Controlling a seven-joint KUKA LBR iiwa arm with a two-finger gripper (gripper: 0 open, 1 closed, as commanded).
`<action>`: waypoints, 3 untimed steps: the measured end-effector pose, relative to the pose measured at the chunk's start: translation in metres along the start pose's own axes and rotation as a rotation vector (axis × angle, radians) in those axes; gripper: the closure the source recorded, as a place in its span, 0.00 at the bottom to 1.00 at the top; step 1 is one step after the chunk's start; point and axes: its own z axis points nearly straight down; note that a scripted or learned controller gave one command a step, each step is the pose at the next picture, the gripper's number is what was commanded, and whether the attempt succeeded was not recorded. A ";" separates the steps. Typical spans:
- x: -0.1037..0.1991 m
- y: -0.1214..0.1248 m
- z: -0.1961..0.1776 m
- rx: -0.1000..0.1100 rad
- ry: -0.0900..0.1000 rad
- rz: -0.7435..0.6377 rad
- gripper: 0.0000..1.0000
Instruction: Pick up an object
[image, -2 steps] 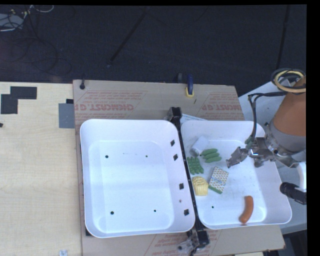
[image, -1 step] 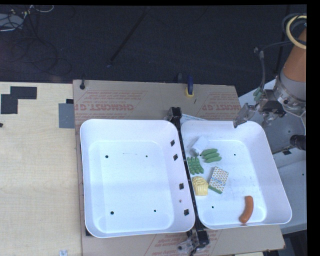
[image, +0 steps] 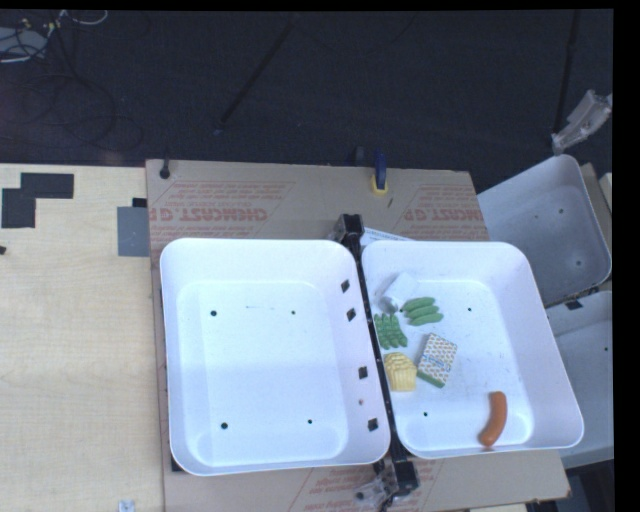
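Two shallow white bins sit side by side on a sheet of brown cardboard (image: 300, 200) printed with red lettering, which lies on the pale wooden tabletop (image: 70, 350). All the loose things are in the right bin (image: 530, 290), most of them crowded toward its left wall, next to the left bin (image: 190, 300).

Nearest the far side is a small pale grey-white object (image: 396, 290); I can't make out what it is. Just beside it lies a green pea pod toy (image: 421, 310), and below that a bunch of darker green beans (image: 389, 330). A yellow corn cob (image: 400, 372) lies close to the dividing wall, almost touching a small patterned block (image: 437, 358) that sits tilted. An orange sausage (image: 492, 418) lies well apart from the rest, near the front right corner.

A blue and yellow clamp (image: 379, 172) grips the cardboard's far edge.
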 end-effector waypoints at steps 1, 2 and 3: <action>0.079 -0.048 -0.051 0.012 0.009 -0.005 0.00; 0.075 -0.046 -0.055 0.022 0.006 -0.003 1.00; 0.132 -0.128 -0.047 0.023 0.009 -0.001 1.00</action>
